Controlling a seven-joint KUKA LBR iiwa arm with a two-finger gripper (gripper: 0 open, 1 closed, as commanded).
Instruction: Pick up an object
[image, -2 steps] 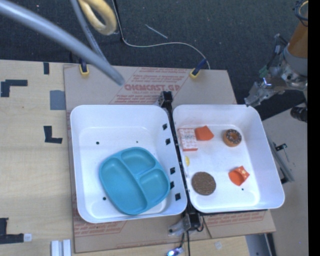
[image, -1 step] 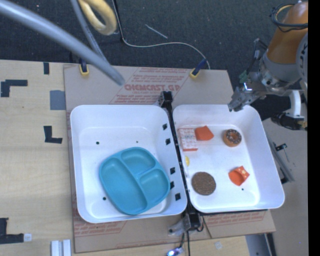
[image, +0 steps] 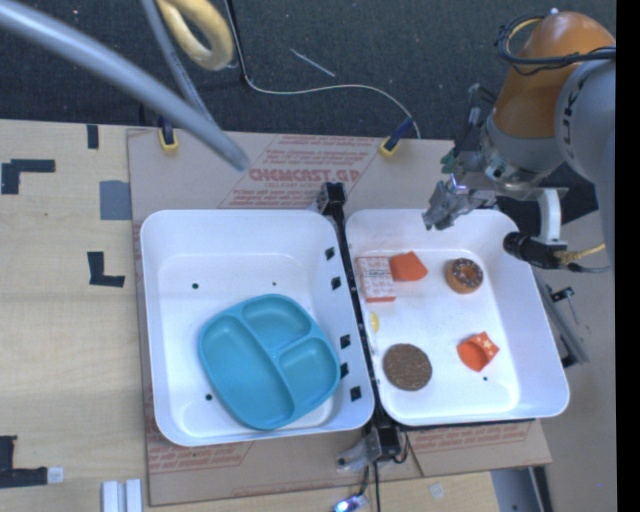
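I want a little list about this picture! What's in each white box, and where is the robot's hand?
left bin: a blue plate with three sections
right bin: five small things
back row: a small packet, an orange block, a brown donut
front row: a round brown cookie, a crumpled orange-red piece
gripper: above the back edge of the right bin, nothing seen between its fingers
bins: side by side, touching along the middle

Right bin (image: 520, 395) centre open; items spaced apart
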